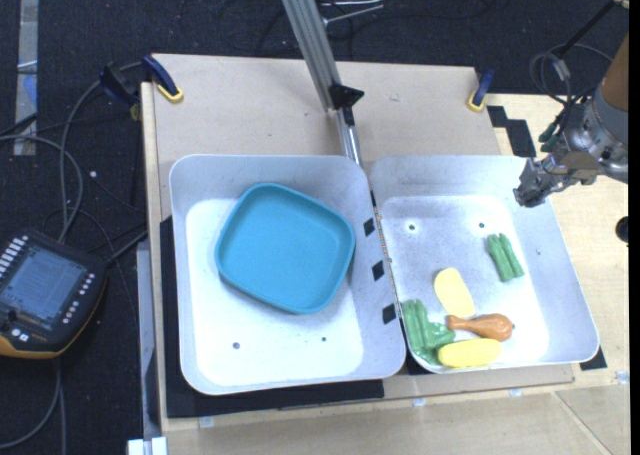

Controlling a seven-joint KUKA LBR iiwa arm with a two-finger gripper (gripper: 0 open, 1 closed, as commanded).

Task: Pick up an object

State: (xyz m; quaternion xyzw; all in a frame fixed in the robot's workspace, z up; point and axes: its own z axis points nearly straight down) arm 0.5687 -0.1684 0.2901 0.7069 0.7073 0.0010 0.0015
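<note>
The green bean piece (505, 256) is the object nearest to the gripper (530, 193); it lies just below it and a little to the left, in the right bin (560, 243). Whether the gripper is open or closed, I cannot tell. It hangs over the bin's right rim, so a straight descent may hit the wall. Further below and to the left, the yellow piece (453, 292), drumstick (482, 324) and green toy (423, 328) crowd together; a grasp there may slip.

No text, label, brand or number is readable anywhere, and the screen of the handheld pendant (40, 288) is too blurred.
</note>
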